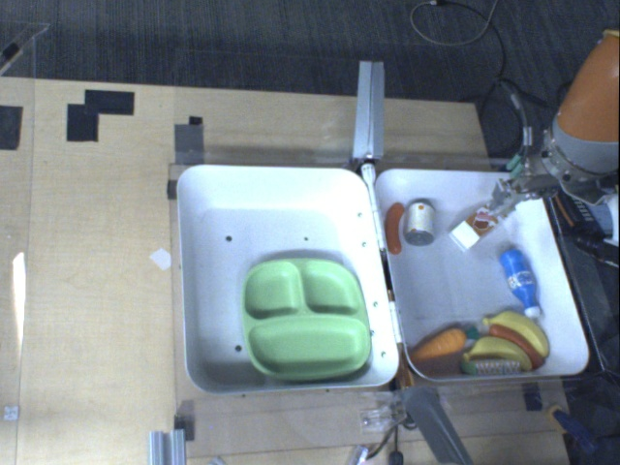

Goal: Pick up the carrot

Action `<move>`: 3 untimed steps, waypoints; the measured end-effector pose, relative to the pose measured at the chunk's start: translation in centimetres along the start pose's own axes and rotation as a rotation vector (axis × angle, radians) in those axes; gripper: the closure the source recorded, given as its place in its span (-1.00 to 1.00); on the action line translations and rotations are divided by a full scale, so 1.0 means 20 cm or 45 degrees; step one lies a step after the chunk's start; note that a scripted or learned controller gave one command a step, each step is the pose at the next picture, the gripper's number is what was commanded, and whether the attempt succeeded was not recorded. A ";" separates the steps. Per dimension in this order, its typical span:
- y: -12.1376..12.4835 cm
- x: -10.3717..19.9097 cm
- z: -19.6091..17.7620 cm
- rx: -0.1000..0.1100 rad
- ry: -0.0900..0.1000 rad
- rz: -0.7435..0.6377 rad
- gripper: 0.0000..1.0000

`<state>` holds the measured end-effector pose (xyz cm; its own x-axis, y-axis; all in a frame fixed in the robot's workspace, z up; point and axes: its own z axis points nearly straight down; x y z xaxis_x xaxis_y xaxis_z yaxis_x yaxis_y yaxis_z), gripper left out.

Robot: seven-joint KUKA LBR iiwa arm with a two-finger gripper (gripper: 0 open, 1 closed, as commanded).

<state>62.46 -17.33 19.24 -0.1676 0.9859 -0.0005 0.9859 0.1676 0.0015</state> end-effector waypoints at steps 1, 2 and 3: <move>0.07 -0.17 -0.71 -0.003 -0.003 0.343 1.00; 0.22 -0.10 -0.06 0.000 0.000 -0.066 1.00; -0.21 -0.13 -0.63 -0.004 -0.003 0.086 1.00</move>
